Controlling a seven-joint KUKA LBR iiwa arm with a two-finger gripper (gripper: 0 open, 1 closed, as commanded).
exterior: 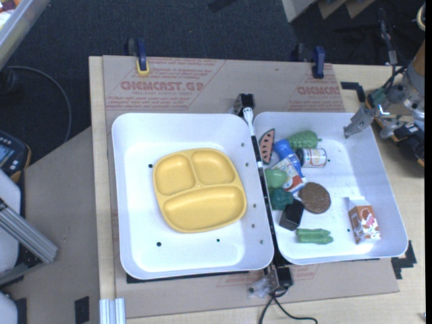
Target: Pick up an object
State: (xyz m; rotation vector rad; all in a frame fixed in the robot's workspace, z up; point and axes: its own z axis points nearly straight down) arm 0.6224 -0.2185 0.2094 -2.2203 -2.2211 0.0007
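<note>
the tool (356, 123) hangs over the far right corner of the right bin (378, 201), reaching in from the right; i cannot tell how it is set, and nothing shows in its grip. the left bin (128, 201) on the desk (81, 181) carries a yellow divided plate (199, 189) with three compartments, lying about in its middle. the things to pick lie in the right bin, most of them crowded against its left wall: a watermelon slice (266, 146) at the far left, a green bumpy toy (302, 140) beside it, a small can (313, 157) on its side just right of a blue packet (287, 162), a teal green piece (277, 184) nearer, a brown round cookie (314, 198), a black block (291, 215) just beside the cookie, and a green pickle (314, 235) nearest of the cluster. a small red and white carton (363, 223) lies well apart from them, near the bin's near right corner
</note>
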